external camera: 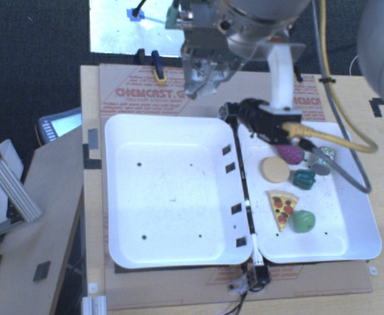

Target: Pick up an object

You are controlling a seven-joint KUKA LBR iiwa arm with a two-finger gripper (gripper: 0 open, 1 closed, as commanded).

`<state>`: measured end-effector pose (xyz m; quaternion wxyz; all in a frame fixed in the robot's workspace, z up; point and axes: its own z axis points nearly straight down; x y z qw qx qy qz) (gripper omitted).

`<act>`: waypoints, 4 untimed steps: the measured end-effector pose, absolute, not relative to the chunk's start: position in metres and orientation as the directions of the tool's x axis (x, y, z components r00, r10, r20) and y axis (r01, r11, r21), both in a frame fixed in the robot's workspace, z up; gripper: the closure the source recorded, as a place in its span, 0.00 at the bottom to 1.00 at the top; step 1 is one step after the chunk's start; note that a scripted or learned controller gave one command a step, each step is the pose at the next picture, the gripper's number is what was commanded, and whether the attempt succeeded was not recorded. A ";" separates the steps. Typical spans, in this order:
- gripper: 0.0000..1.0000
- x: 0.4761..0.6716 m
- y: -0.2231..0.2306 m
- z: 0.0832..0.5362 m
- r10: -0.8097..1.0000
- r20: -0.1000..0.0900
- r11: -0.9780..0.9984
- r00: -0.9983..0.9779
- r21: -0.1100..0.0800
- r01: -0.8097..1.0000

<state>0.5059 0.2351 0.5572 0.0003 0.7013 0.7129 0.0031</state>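
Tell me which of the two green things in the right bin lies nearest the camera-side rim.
The light green round piece, just right of the pizza slice. The darker teal piece lies farther back, beside the tan disc.

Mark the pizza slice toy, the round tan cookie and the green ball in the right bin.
triangular pizza slice toy (pixel 282 208), camera view, middle of its topped face
round tan cookie (pixel 275 170), camera view, centre of its top
green ball (pixel 303 222), camera view, its upper surface

Dark carpeted floor, pale wooden bench, bright reflective panel beyond, aluminium rail at left.
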 end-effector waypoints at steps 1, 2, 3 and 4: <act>1.00 0.506 0.235 0.568 1.000 0.005 0.022 -0.022 0.006 1.000; 0.00 0.506 0.235 0.568 1.000 0.005 0.024 -0.024 0.005 1.000; 1.00 0.506 0.235 0.579 1.000 0.006 0.028 -0.028 0.008 1.000; 1.00 0.542 0.234 0.466 1.000 -0.005 -0.001 0.001 -0.009 1.000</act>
